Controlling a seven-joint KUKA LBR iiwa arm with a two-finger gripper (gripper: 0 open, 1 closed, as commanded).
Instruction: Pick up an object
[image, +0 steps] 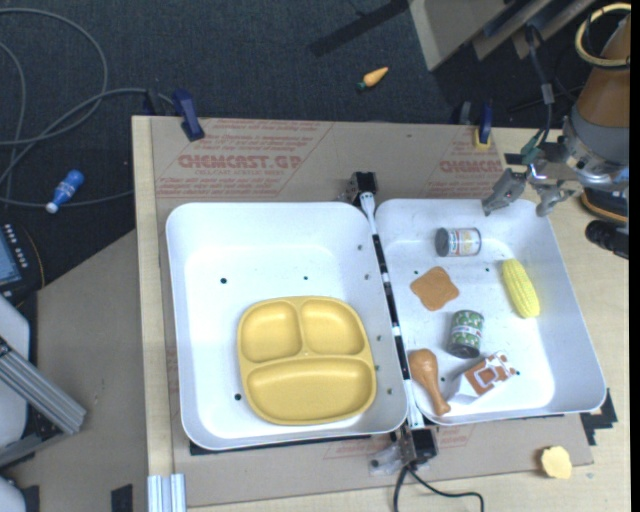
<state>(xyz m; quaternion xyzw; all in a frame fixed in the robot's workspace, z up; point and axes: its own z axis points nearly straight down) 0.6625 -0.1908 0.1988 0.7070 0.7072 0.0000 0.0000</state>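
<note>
A wooden bench carries two shallow white bins side by side. The left bin (200, 300) holds a yellow divided plate (304, 358), sitting low in the bin toward the bottom of the frame. The right bin (570, 330) holds several small things. A small jar (458, 241) lies on its side near the bin's upper middle. Below it rests a flat brown cookie (434, 288). An ear of corn (519, 288) lies to the right of the cookie, near the bin's right wall. A small green can (465, 332) stands below the cookie. At the bin's lower edge lies a brown drumstick (428, 378), and just beside it on the right, a small red and white box (487, 375).

The arm reaches in at the upper right of the frame. Its gripper (526, 192) hangs over the upper right corner of the right bin, fingers spread apart with nothing between them, apart from every object in the bin.

On the bench at the lower right, outside the bins, sits a small yellow lump (555, 461). On the dark floor at the left lies a blue bottle (65, 189), and at the top a small orange piece (374, 76).
</note>
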